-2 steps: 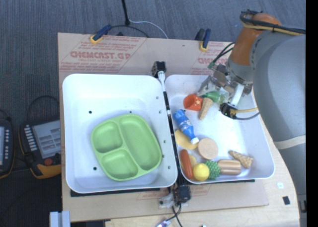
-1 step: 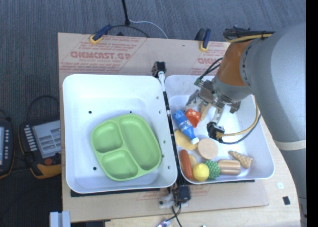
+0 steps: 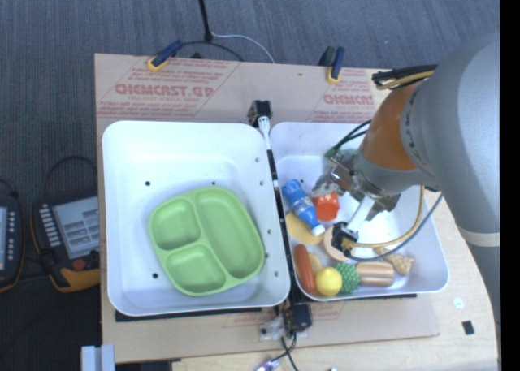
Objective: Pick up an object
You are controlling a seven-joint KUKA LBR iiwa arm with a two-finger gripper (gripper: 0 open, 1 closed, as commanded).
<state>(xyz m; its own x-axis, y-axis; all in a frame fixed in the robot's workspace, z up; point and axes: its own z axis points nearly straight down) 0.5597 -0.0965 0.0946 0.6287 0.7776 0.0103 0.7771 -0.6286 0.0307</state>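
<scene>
Several pickable pieces: all lie in the right bin [image 3: 435, 268], crowded toward its near half.
Orange-red piece [image 3: 327, 208]: at the middle of that bin, touching the blue bottle on its left and directly under the gripper.
Blue bottle [image 3: 297, 201]: lies slantwise along the bin's left wall, its white cap pointing toward the near edge.
Yellow flat piece [image 3: 301, 236]: lies partly under the bottle's cap end.
Red sausage [image 3: 303, 267]: in the near-left corner, just beside the lemon.
Lemon [image 3: 328, 282]: yellow, against the near wall, touching a green knobbly piece [image 3: 349, 278] on its right.
Hot dog [image 3: 374, 272]: lies crosswise, right of the green piece.
Tan piece [image 3: 400, 264]: at the hot dog's right end; its kind is unclear.
Gripper [image 3: 333, 189]: low over the middle of the right bin; whether it is open or closed cannot be told.
Arm [image 3: 390, 130]: its orange band hangs above the bin's far-right part.
Left bin [image 3: 162, 146]: holds one green plate [image 3: 207, 239] with three compartments, lying flat toward the near-right.
Counter [image 3: 162, 93]: a brown board with red print under both bins, with a clamp [image 3: 165, 54] at its far edge.
</scene>
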